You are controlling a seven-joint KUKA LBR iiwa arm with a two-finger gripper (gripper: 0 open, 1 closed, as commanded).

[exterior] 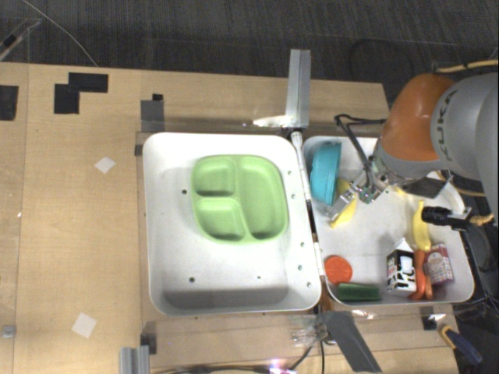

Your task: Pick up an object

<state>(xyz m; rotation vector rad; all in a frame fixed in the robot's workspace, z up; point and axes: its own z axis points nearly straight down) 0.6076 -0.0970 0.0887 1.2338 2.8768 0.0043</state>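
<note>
My gripper (361,192) is low in the right bin (374,236), near its back left part, below the orange band of the arm (413,127). Its tip is right beside the upper end of a small yellow object (343,211) that lies tilted on the bin floor; whether they touch is unclear. A blue bowl (325,170) leans on its side against the bin's left wall, just left of the gripper. Nothing is seen lifted off the floor.
Along the right bin's front lie an orange-red disc (337,269), a dark green object (359,291), a black-and-white carton (401,271), a carrot (422,283), a banana (421,228) and a pink packet (440,265). The left bin (168,232) holds a green divided plate (238,197).
</note>
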